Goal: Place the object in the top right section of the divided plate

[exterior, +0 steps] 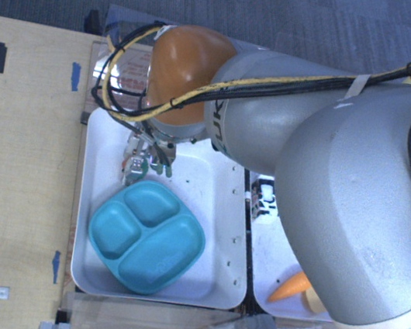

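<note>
Where the right bin (274, 243) met its front edge, near the left corner, lay the object (288, 287), an orange cone like a carrot, its wide end partly hidden under the arm (332, 158). A pale beige thing (313, 301) lay just beside it. The plate (166, 251), teal with three sections, rested in the left bin (214, 181), towards the front edge and turned at a slant. The thick arm covered most of the right bin and reached across to the left one. The gripper (144, 163) pointed down just behind the plate's far rim. Whether it was open or closed, I could not tell.
</note>
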Controlling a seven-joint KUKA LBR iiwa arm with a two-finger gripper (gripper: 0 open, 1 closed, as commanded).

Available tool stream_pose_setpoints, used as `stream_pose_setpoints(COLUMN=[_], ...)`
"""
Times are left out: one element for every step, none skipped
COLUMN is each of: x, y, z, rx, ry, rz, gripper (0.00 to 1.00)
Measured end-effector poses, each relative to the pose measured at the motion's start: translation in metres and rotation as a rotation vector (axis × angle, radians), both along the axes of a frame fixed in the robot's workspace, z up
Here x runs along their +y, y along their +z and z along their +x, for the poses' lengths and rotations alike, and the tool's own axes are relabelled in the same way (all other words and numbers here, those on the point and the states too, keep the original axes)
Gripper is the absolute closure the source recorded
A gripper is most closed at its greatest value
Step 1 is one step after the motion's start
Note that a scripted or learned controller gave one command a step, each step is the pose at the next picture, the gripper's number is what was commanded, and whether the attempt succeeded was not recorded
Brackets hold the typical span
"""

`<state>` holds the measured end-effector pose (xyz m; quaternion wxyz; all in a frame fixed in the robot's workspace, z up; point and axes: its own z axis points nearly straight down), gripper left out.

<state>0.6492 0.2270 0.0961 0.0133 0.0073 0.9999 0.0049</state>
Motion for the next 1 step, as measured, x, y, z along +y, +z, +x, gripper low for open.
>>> stream_pose_setpoints(x=[0.0016], y=[0.0021], z=[-0.0162], rx=[-0.012], ry=[-0.006], rz=[0.007], gripper=[1.00])
